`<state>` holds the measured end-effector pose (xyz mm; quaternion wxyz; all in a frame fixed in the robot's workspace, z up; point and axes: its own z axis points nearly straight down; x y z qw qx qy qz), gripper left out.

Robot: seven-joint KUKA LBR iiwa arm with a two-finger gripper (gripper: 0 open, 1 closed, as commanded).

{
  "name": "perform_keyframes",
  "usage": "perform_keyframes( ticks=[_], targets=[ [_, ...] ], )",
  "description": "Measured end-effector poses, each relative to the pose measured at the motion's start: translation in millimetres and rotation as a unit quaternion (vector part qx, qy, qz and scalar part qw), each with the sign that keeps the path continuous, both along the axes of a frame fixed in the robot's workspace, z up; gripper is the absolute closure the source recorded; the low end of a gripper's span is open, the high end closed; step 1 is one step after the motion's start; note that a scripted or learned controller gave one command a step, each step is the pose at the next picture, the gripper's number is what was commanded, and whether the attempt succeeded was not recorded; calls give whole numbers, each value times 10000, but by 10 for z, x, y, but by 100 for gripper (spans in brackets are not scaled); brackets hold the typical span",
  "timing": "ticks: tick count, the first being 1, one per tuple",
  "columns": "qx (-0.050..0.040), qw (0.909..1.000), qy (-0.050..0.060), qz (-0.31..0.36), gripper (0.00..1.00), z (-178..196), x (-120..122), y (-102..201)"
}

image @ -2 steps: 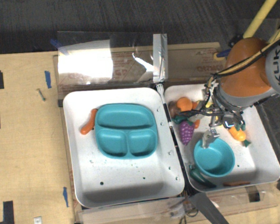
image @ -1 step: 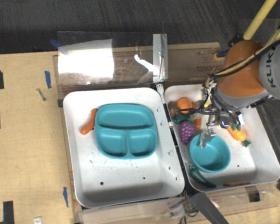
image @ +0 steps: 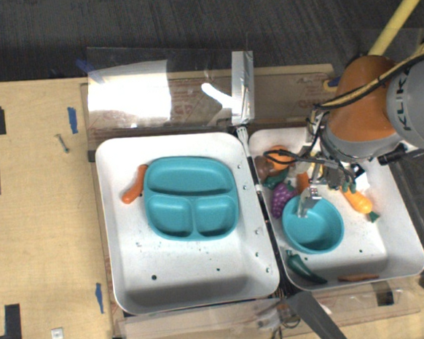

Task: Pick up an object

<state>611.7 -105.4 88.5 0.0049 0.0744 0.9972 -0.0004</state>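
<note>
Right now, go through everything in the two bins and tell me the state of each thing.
Teal divided plate: flat, right side up, in the left bin.
Orange sausage-shaped toy: lying against the plate's left rim.
Teal bowl: upright in the right bin.
Purple grapes: lying beside the bowl.
Carrot: lying flat.
Gripper: over the bowl's rim.

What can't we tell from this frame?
- Gripper: finger state unreadable, small and tangled with cables over the teal bowl.
- Orange and brown items at the right bin's back: partly covered by the arm, identity unclear.
- Dark green object: partly hidden behind the bowl.
</note>
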Motion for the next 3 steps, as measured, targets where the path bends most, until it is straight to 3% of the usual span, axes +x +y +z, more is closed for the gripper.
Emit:
perform_keyframes(
  ticks=[1, 2, 3],
  targets=[
    [12, 9996, -15, -289, 0, 5, -329, -53],
    [23, 9824, 277, -1849, 0, 15, 401, -111],
    [28, 9772, 2, -2123, 0, 11, -16, -296]
  ],
)
